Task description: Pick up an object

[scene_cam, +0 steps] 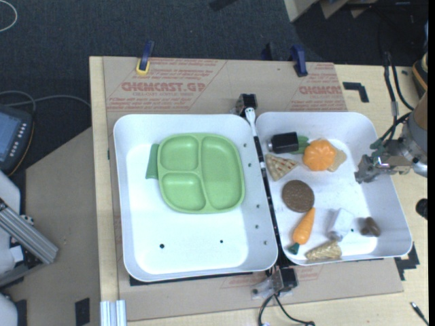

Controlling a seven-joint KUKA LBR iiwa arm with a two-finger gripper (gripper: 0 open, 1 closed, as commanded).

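The right bin [353,124] holds several small items: a black block [285,142], an orange fruit [320,154], a sandwich wedge [279,166], a brown round cookie [298,195], a carrot [304,226], a piece of bread [323,251], a clear wrapped piece [339,223] and a small brown lump [370,227]. My gripper [370,166] hangs over the right side of this bin, to the right of the orange fruit, with nothing visible between its fingers.
The left bin [136,202] contains a green divided plate [200,172]. Both bins rest on a cardboard-covered bench [204,80] with clamps [143,65] at the back edge. Cables run along the right side near the arm.
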